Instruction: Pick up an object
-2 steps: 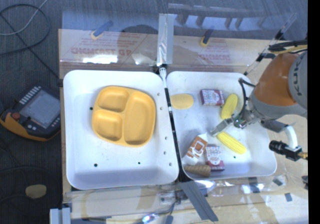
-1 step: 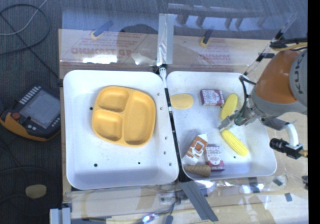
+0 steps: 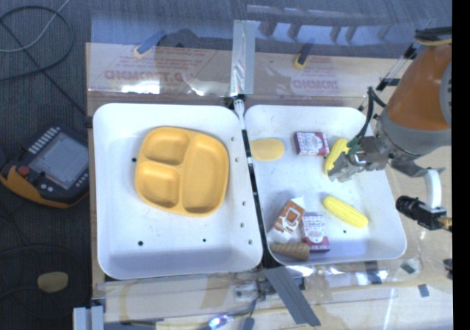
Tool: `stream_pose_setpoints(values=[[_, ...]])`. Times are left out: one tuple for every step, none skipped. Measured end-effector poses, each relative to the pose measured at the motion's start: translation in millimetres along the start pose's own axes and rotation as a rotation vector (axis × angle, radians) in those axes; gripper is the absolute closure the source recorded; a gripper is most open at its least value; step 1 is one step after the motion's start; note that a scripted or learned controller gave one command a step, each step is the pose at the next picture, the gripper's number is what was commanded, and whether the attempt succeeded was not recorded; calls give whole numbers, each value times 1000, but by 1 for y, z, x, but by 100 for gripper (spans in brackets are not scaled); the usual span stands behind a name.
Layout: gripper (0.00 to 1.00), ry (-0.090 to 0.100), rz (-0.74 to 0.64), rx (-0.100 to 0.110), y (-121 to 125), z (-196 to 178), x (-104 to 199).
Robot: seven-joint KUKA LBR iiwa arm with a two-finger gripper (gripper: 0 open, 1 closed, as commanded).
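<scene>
A: Start with the big things. What do the 2 bins hold?

B: The left bin [image 3: 110,196] holds 1 item, a yellow divided plate [image 3: 181,170] with 3 compartments, lying flat near its middle. The right bin [image 3: 382,240] holds the clutter, and the arm [image 3: 418,104] reaches into it from the right.

A: And the gripper?

B: The gripper [image 3: 344,167] sits low over the right bin's upper right part, right against a yellow corn cob [image 3: 336,153]. That cob runs on a slant, from upper right to lower left, and its lower end meets the gripper's tip. I judge it the likely target.

A: Are the fingers on it?

B: I cannot tell; from here the fingertips blur into the cob, so whether they are wide or closed is unclear.

A: What else is in there?

B: A 2nd corn cob [image 3: 345,212] just below, lying upper left to lower right. A red packet [image 3: 311,143] to the left of the gripper, a yellow round piece [image 3: 267,148] by the divider, then an orange-and-white carton [image 3: 289,217], another red packet [image 3: 315,230] and a brown cone [image 3: 291,250] near the front wall.
</scene>
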State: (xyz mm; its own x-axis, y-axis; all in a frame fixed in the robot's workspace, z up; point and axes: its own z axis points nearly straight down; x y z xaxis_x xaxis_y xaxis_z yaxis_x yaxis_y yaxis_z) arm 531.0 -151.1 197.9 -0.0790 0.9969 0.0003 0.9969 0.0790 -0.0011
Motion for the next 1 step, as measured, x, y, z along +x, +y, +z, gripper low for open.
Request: stream_pose_setpoints(values=[[0, -1, -1, 0, 0, 0, 0]])
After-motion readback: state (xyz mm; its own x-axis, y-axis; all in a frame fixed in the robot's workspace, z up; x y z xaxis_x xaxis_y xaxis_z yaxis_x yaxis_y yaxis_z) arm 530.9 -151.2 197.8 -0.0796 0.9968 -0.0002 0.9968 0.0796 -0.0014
